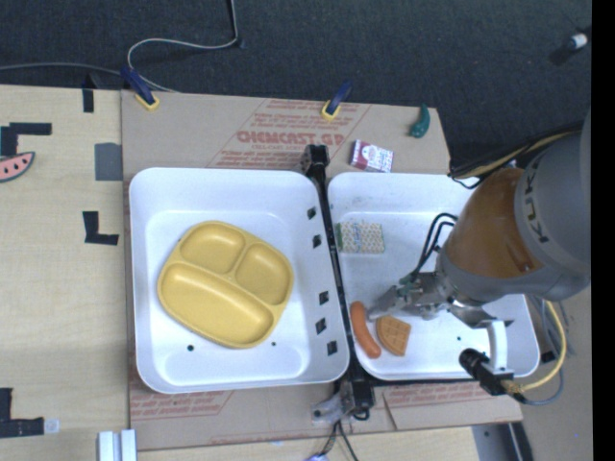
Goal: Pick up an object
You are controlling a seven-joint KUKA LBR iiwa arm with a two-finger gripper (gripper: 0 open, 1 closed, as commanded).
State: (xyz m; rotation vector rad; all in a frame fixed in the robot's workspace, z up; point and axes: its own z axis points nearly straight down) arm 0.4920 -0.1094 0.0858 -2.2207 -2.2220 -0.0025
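Note:
In the right bin (423, 209) an orange sausage (364, 329) lies near the front left corner. A tan waffle-like piece (393, 335) rests right beside it. A pale green speckled pad (361, 236) sits further back, near the bin's left wall. My gripper (407, 299) hangs low over the right bin, just behind and slightly right of the waffle piece, with the grey arm and its orange band (490, 233) stretching off to the right. Nothing shows held in the gripper.
The left bin (154, 353) holds a yellow divided plate (225, 282). A black divider clamp (327, 277) runs between the bins. Behind them on the cardboard lie a small red-and-white packet (370, 156) and a green clip (420, 120).

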